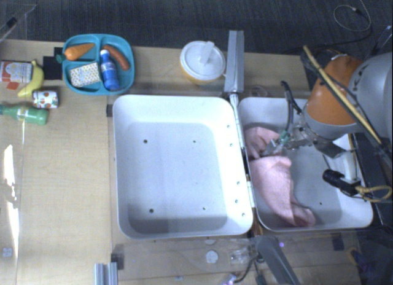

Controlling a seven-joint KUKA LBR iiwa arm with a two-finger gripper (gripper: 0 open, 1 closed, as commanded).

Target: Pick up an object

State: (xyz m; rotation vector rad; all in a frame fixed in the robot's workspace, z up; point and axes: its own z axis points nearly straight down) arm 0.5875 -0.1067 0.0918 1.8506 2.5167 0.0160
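A pink cloth (275, 179) lies crumpled along the left side of the right bin (344, 216), from the upper left down to the front. My gripper (278, 144) reaches in from the right and sits low over the cloth's upper part. Its tips are right at the pink fabric, touching or nearly so. The grey arm with its orange band (328, 102) comes down from the upper right.
The left bin (178, 167) lies next to the right one. On the bench at the far left stand a blue divided tray (98, 62) with toy food, a banana (32, 80), a small can (45, 98) and a green bottle (24, 114). A white lidded container (202, 61) sits behind the bins.
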